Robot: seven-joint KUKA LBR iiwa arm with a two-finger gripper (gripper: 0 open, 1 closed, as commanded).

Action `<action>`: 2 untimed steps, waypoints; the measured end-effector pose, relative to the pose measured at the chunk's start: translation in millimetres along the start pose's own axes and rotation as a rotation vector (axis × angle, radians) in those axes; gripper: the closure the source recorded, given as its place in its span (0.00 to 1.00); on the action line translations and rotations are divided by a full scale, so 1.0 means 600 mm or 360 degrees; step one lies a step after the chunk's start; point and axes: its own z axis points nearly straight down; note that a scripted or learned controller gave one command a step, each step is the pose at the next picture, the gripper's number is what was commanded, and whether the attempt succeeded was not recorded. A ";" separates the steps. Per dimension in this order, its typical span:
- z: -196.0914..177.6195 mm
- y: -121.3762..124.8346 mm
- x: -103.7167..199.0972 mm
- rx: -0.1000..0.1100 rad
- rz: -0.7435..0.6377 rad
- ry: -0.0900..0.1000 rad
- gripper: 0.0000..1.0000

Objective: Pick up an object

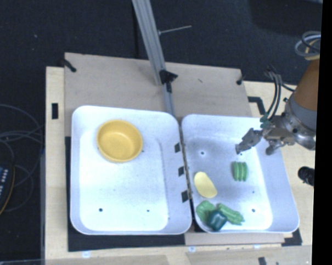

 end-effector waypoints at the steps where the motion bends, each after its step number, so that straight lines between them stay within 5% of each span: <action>1: 0.072 -0.010 -0.002 0.0005 0.0001 -0.0001 0.00; 2: 0.146 -0.014 -0.013 0.0006 0.0002 -0.0001 0.00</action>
